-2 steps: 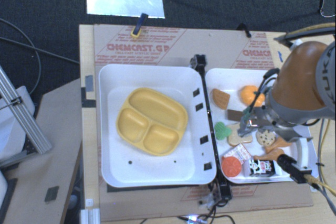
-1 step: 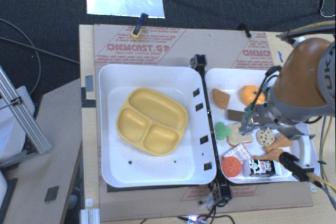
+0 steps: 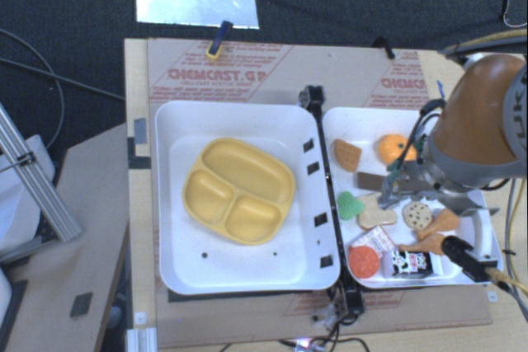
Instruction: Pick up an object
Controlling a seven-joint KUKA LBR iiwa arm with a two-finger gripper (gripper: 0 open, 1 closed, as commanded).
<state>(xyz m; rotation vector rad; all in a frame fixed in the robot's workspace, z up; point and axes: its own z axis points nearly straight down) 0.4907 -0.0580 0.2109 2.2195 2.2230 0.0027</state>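
My gripper [image 3: 394, 192] hangs low over the middle of the right bin [image 3: 356, 116], under the grey wrist and its orange band. Toy foods lie around it. An orange fruit [image 3: 391, 149] is just behind it, and a brown wedge [image 3: 346, 154] lies to its left. A green piece [image 3: 350, 205] and a pale toast slice [image 3: 377, 218] sit just in front of it on the left. A speckled cookie [image 3: 417, 215] lies right beside it. I see nothing held in the gripper.
A red disc [image 3: 364, 260], a white packet [image 3: 378, 240], a black-and-white carton [image 3: 410, 262] and an orange cone [image 3: 441, 222] crowd the right bin's front. The left bin [image 3: 165, 202] holds a yellow divided tray [image 3: 239, 190]. A black divider clip [image 3: 313, 97] sits between the bins.
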